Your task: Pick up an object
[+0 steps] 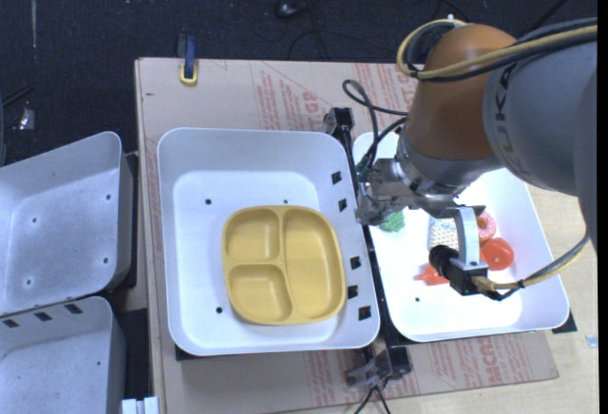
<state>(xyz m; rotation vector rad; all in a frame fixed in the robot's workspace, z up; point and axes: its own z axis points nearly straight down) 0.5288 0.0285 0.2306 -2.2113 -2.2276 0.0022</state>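
Camera view
Left bin (190, 165): white and shallow; the yellow divided tray (283, 263) lies on its floor, tilted a little, with bare white floor round it on every side — widest along the far wall.
Yellow divided tray: three compartments, one long and two smaller; its near edge sits close to the bin's near wall.
Right bin (541, 308): touches the left bin along a shared rim marked with small black tabs; much of its far part is covered by the arm.
Arm (532, 108): grey with an orange band, reaching in from the right and hanging over the right bin's far-left part.
Gripper (382, 203): low at the right bin's left edge, just beside the shared rim; whether it is open, or has hold of anything, I cannot tell — the wrist hides the tips.
Green object (393, 221): on the right bin's floor, right under the gripper, near the left wall.
Red round object (497, 254): further right in the same bin, beside a white speckled piece (442, 234).
Small red piece (432, 275): near the bin's middle, with open white floor between it and the near wall.
Board (247, 84): brown, under both bins, bare along its far edge.
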